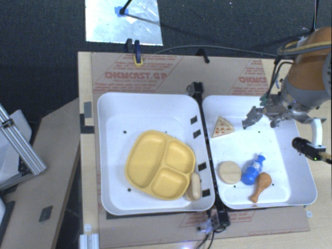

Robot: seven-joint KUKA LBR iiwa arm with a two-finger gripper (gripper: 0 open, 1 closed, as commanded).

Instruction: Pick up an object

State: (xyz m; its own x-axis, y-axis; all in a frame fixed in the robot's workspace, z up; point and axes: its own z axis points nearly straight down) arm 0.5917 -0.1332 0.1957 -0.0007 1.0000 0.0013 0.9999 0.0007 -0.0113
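Observation:
The right bin (303,191) holds a pizza-slice toy (223,127) at its back left. Nearer the front lie a round tan disc (229,172), a small blue bottle (253,170) and a brown drumstick (260,185). My gripper (263,120) hovers over the back of this bin, to the right of the pizza slice and apart from it. Its fingers stand open with nothing between them.
The left bin (111,118) carries a yellow divided plate (161,164) with a beige bread-like piece (194,186) at its front right corner. A black divider (203,139) runs between the bins. Bare white floor lies at the right bin's right side.

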